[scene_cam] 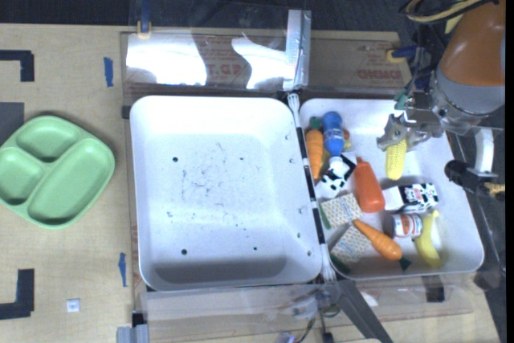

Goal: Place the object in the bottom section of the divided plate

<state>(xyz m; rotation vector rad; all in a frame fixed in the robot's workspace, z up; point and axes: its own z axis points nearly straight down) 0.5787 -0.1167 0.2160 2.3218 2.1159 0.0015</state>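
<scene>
While the arm [474,68] reaches in over the right bin [458,253], its gripper [399,135] hangs low above the toys, and its metal fingers are drawn in around the top end of a corn cob [395,160]. How wide they stand is hard to read from this slant, but the cob sits between them, upright along the bin and hanging just below the gripper. The corn is pale yellow plastic with a knobbly, rowed surface and a rounded tip.

Just below and to the left of the gripper lies a smooth orange piece [369,186], and beyond it a black-and-white cow-patterned toy [337,175]. Further left of the gripper, against the bin wall, are a carrot [314,147] and a blue object [331,124]. Well below the gripper lie a second carrot [377,240], a speckled cracker-like square [340,210], a small can with a red label [407,225], a black-and-white carton [419,195] and a yellow banana [429,240].

Left of the gripper, the other bin [152,197] is a shallow white plastic tray with faint scuff marks. Far to the left, well apart from the gripper, the divided plate [53,169] rests on the wooden counter [64,269]: matte light green, rounded, with two small sections above and one long section below.
</scene>
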